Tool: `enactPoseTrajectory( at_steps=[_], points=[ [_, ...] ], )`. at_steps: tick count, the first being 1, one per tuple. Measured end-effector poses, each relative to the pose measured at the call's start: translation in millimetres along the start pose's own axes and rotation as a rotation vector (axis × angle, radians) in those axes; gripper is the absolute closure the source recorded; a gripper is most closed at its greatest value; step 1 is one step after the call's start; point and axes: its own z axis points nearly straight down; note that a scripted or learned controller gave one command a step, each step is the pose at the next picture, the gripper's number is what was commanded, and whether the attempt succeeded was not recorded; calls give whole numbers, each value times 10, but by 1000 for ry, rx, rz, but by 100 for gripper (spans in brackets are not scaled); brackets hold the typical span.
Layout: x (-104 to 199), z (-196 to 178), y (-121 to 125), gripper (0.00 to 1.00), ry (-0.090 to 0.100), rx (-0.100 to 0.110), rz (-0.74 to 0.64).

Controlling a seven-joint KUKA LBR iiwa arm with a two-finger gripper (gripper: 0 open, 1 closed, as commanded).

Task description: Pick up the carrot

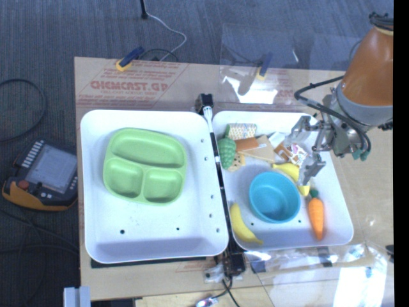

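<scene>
The orange carrot [316, 216] with its green top lies in the right bin [332, 235], near the right wall, just right of a blue bowl [275, 197]. My gripper [307, 150] hangs over the upper right part of that bin, above and slightly left of the carrot. Its two grey fingers [314, 169] stand apart, so it is open. The lower finger ends a short way above the carrot's green top and does not touch it. A small red and white packet [293, 152] lies just left of the fingers.
The right bin also holds a banana [243, 226] at the front left, a yellow piece [287, 170] above the bowl, and several toy foods [241, 141] at the back. A green divided plate [144, 165] sits in the left bin [102, 229].
</scene>
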Motion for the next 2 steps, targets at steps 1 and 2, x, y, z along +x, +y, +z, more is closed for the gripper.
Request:
enactPoseTrajectory(
  at_steps=[1,2],
  points=[
    [136,965,-524,0,10,-2,160],
    [547,1765,-888,0,-9,-7,653]
  ],
)
